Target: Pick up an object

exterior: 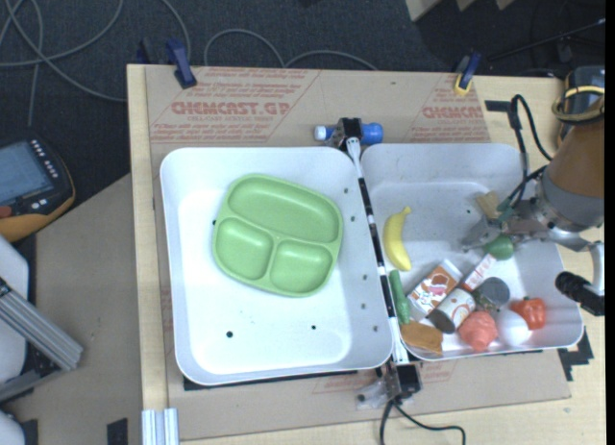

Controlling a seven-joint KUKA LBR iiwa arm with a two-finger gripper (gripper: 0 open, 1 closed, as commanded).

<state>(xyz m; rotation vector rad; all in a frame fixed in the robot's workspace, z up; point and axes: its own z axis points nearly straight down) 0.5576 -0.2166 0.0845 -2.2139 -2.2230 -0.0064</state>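
Observation:
My gripper (488, 233) hangs low over the right part of the right bin (432, 169), on the grey arm with its orange band (581, 166) coming in from the right. A small green round object (501, 246) lies right beside it, partly covered. A yellow banana (396, 239) lies to its left near the bin divider. Toward the front of the bin are a small printed box (432, 289), a white and red tube (478, 270), a grey round piece (492, 291), a pinkish-red lump (478, 330) and a red fruit (530, 312).
A green divided plate (277, 234) rests in the left bin (259, 352). A green stick (397, 294) and a brown piece (421, 337) lie along the right bin's left wall. Clamps hold the cardboard-covered bench (231, 107); cables trail behind.

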